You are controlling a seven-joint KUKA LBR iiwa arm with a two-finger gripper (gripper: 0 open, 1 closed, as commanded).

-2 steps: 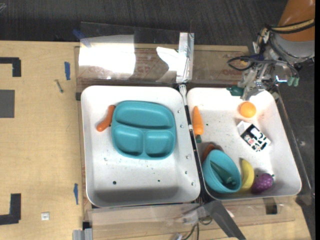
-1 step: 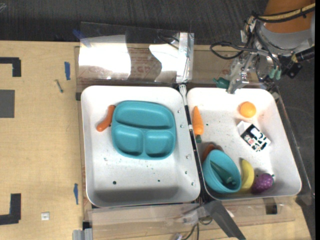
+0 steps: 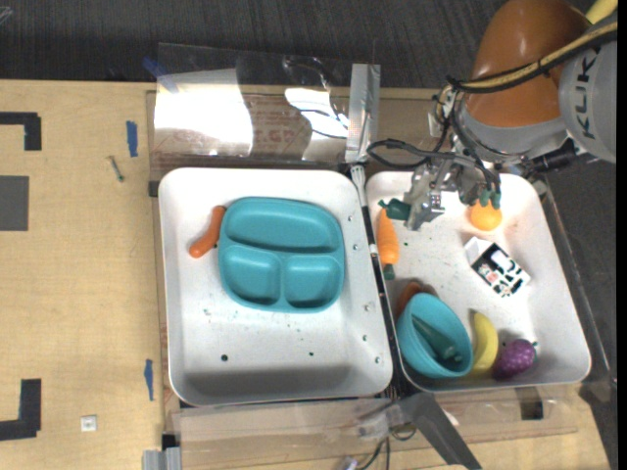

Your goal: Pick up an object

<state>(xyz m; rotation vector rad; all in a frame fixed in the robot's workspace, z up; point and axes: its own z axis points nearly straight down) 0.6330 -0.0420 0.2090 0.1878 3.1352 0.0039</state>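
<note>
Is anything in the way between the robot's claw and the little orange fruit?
Nothing visible. The gripper hangs in the right bin, and the orange fruit lies just to its right on bare white floor. The card sits lower down, off that path.

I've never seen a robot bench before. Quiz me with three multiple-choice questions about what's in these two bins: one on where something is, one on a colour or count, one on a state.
1. Where does the teal divided tray lie?
A. left bin
B. right bin
C. on the bench outside the bins

2. What colour is the bowl in the right bin?
A. red
B. teal
C. white

3. How does the bowl sit?
A. upright and level
B. upside down
C. tipped on its side

Answers:
1 A, the tray rests in the left bin beside an orange carrot.
2 B, it matches the tray's teal.
3 C, its opening faces sideways, next to the banana.
</note>
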